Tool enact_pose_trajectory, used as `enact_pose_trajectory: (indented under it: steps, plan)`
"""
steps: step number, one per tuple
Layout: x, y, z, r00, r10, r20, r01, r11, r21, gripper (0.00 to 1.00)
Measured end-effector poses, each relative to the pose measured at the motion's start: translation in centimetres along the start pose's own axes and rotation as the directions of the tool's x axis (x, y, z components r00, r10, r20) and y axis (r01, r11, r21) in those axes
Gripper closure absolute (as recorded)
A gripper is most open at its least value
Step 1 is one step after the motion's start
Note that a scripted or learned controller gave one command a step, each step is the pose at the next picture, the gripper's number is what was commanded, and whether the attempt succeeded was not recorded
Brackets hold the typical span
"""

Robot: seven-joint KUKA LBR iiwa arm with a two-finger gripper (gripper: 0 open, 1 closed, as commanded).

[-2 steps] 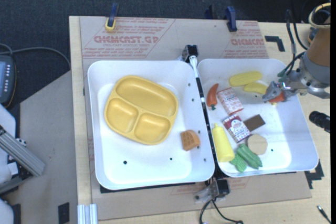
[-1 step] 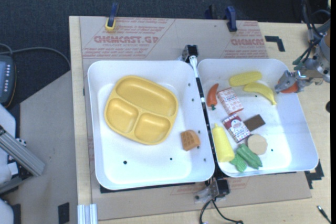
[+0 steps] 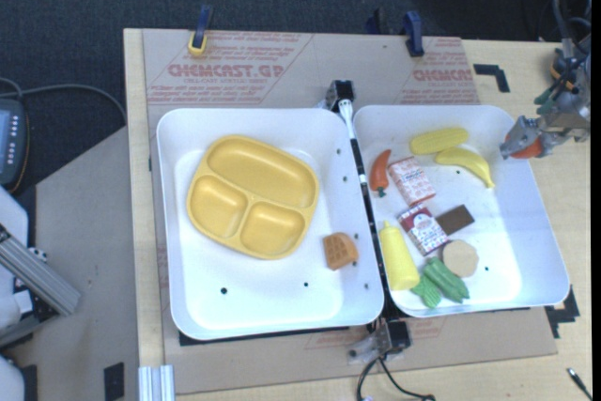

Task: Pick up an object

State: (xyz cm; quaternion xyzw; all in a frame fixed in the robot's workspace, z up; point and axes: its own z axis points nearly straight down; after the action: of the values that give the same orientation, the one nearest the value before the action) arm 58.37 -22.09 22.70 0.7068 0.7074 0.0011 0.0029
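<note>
Pincer [image 3: 519, 146] low at far right, arm reaching in from right.

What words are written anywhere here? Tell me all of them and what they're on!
"CHEMCAST GP": red letters on the brown sheet behind the left bin. Smaller red lines under it are too blurred to read.
"CHEMCAST", cut short: same red print on the sheet behind the right bin.
Red and white packets and: printing is there, but too small to read.

right bin [image 3: 545, 239] crowded, left bin [image 3: 178, 202] roomier
</note>
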Motion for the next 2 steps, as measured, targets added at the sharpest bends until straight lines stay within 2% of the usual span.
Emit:
enact_pose_trajectory:
  steps: [1, 2]
  plan:
    - [4.3, -0.4, 0.0, 1.000, -0.003, -0.004, 0.003, 1.000, 0.008, 1.00]
    - [9.6, -2.0, 0.9, 1.000, -0.003, -0.005, 0.003, 1.000, 0.010, 1.00]
